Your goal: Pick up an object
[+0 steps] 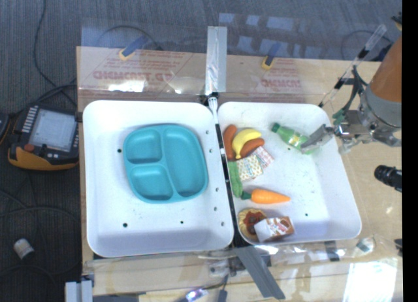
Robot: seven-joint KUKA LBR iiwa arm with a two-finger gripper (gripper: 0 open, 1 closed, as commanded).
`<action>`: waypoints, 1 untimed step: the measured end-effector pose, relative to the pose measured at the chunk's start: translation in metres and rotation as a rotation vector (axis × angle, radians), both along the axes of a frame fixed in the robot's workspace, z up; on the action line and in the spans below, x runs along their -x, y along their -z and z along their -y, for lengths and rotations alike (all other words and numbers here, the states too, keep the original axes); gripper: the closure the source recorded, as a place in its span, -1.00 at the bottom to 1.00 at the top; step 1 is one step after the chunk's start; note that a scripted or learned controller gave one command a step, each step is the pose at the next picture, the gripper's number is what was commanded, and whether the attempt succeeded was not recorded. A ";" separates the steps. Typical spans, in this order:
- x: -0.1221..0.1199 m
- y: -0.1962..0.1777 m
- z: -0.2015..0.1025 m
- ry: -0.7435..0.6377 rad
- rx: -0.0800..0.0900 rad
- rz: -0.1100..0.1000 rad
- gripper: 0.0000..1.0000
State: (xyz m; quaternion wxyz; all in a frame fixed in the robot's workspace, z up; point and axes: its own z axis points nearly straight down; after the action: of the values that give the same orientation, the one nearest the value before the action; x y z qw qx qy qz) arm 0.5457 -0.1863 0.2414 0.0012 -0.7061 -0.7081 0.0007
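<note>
Claw [321, 137] at right bin's [326, 225] two o'clock, touching green bottle [289, 136]; grip state: cannot tell. Risk: bottle lying flat, round, likely rolls away if claw closes off-centre.

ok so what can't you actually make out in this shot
- Tool, camera view: blurred, so its grip state by the green bottle is unclear.
- Arm: cut off by the right edge.
- Packet: print too small to read.
- Green item: partly hidden under the packet by the bin divider.
</note>
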 end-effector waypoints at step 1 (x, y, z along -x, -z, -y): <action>-0.057 0.024 -0.007 -0.022 0.003 0.000 -1.00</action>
State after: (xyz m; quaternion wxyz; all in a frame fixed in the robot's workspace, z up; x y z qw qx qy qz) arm 0.6023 -0.1798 0.2172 0.0000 -0.6981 -0.7160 0.0017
